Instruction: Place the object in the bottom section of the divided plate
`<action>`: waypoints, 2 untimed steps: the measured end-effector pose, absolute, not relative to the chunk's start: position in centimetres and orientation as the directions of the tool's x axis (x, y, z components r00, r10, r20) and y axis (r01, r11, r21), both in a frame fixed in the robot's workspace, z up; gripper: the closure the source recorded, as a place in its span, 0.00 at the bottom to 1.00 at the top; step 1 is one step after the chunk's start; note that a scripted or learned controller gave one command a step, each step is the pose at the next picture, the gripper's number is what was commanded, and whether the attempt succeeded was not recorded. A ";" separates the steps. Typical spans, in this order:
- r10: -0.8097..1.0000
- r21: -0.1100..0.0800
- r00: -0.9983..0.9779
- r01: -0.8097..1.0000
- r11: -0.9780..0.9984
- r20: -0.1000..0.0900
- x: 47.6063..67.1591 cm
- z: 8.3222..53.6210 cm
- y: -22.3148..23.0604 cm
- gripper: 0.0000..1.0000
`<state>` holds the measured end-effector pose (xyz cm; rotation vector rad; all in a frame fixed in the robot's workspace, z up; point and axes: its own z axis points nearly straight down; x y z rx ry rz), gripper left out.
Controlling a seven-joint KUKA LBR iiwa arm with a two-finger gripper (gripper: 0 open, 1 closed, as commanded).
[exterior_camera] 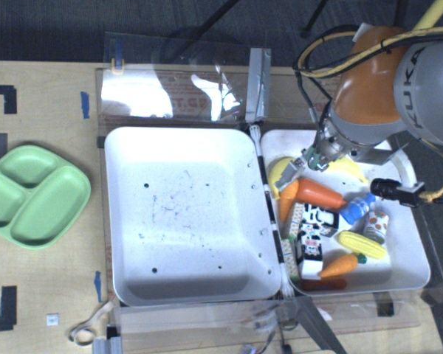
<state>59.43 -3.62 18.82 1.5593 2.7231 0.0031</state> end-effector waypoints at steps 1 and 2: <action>0.862 0.004 -0.506 0.862 0.506 -0.002 59.4 18.8 -3.6 0.00; 0.862 0.004 -0.506 0.862 0.506 -0.002 59.4 18.8 -3.6 0.00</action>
